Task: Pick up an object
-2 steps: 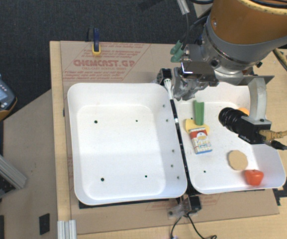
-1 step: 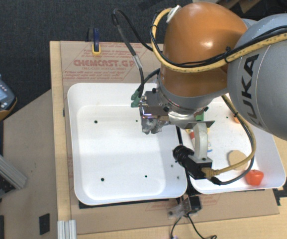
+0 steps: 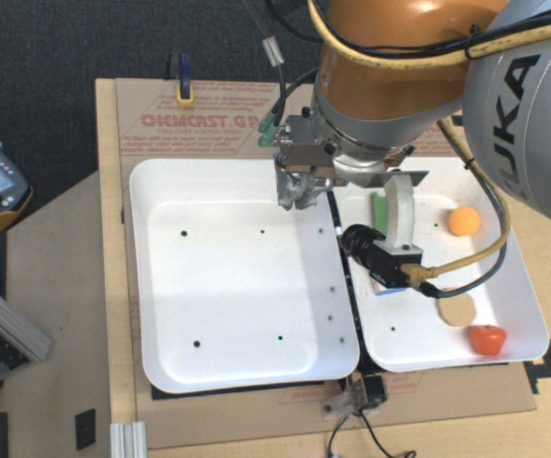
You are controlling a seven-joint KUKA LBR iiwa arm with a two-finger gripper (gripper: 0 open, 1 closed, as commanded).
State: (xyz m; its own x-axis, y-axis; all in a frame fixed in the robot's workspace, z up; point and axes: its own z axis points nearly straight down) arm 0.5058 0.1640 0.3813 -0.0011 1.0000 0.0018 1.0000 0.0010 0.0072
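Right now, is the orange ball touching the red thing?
Apart. The camera view shows the orange ball and the red thing well separated in the same bin, with bare white floor between them.

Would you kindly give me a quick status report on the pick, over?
Gripper at left bin's far right corner. Orange ball, tan disc, red piece loose in right bin. Arm overhangs that bin's far half.
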